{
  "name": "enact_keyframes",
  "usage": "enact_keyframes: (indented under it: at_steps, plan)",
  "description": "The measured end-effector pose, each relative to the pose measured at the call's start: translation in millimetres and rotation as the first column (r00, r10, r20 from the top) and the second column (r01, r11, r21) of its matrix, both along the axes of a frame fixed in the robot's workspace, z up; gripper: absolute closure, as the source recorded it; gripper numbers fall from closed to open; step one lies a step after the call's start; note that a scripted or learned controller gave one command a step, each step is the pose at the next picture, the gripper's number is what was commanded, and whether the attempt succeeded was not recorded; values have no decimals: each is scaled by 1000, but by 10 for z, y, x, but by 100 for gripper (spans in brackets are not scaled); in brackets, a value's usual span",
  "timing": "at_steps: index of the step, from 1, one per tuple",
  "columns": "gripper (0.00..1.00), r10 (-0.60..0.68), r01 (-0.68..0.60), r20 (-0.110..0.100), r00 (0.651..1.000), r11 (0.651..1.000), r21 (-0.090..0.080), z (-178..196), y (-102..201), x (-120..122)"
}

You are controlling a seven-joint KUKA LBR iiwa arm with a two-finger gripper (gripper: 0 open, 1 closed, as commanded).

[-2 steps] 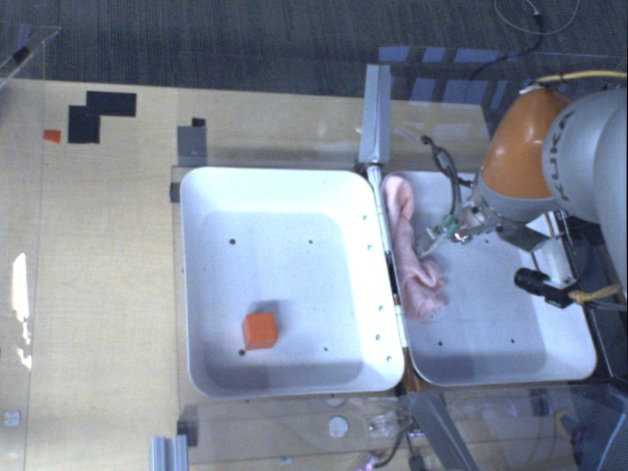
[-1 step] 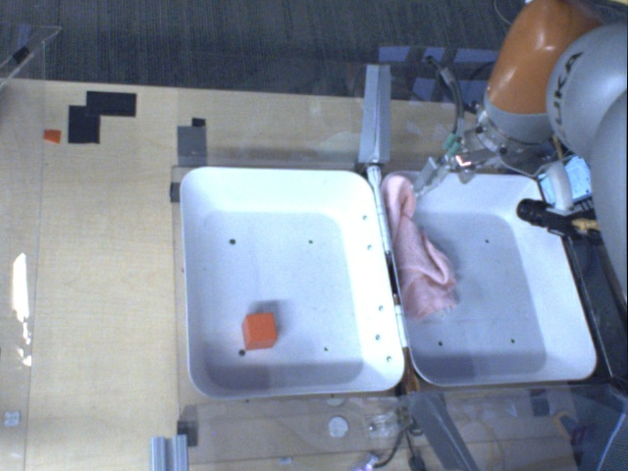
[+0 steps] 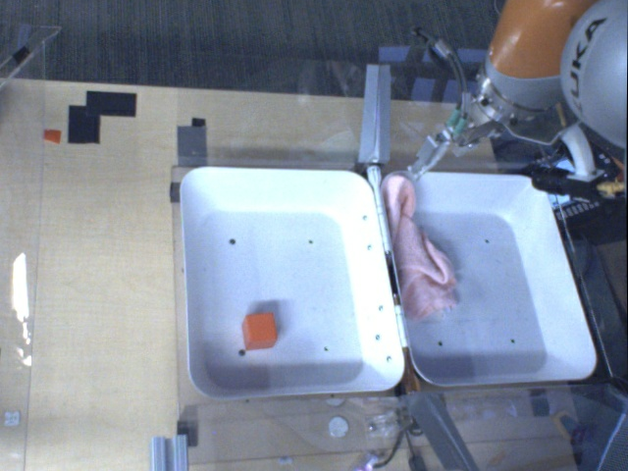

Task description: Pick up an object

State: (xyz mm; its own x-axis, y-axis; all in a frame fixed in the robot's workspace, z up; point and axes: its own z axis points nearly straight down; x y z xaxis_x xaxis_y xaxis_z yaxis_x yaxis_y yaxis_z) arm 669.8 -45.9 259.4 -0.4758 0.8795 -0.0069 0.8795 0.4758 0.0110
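One orange block (image 3: 260,331) left bin (image 3: 201,263); pink cloth (image 3: 417,253) right bin (image 3: 549,253).

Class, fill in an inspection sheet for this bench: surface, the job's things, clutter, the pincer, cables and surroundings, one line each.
Surface: wooden bench bearing the left bin and right bin, side by side.
Job's things: orange block near the left bin's front left; pink cloth along the right bin's left wall, its top on the rim.
Clutter: black marks and a small orange tag on the bench, far left.
Pincer: pincer above the right bin's back left corner, near the cloth's top; finger state unclear.
Cables: cable looping at the wrist.
Surroundings: dark floor behind the bench.
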Motion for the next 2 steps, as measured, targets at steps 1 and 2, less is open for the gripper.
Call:
enact_keyframes:
  at_steps: [1, 2]
  plan:
    - [0, 104, -104, 1, 995, 995, -2, 499, -172, 7]
    - [0, 228, -228, -8, 974, 974, 0, -735, 190, -398]
